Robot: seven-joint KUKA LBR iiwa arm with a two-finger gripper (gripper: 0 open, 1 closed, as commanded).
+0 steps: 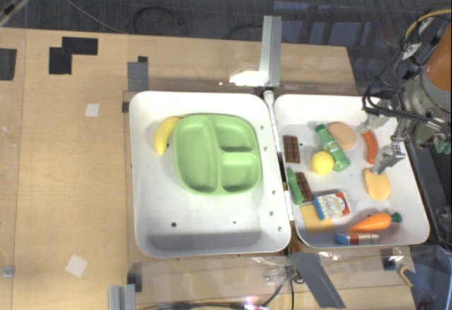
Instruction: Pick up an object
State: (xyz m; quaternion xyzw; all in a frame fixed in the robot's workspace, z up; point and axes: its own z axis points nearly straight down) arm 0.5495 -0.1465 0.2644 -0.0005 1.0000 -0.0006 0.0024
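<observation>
The right bin (pixel 422 225) holds several toy foods. Among them are a green bottle (pixel 332 147), a tan bun (pixel 342 135), an orange-red sausage (pixel 369 147), a lemon (pixel 323 162) and a yellow-orange wedge (pixel 378 186). A carrot (pixel 371 222), a small carton (pixel 332 204) and two chocolate bars (pixel 290 148) lie there too. My gripper (pixel 386 159) hangs low over the bin's right side, between the sausage and the wedge, just above the wedge's top edge. Nothing is visibly held.
The left bin (pixel 152 231) holds a green divided plate (pixel 215 153) with a banana (pixel 166 133) beside its left rim. A metal divider post (pixel 270 54) stands behind the seam between the bins. Cables and the arm's body (pixel 431 90) crowd the right edge.
</observation>
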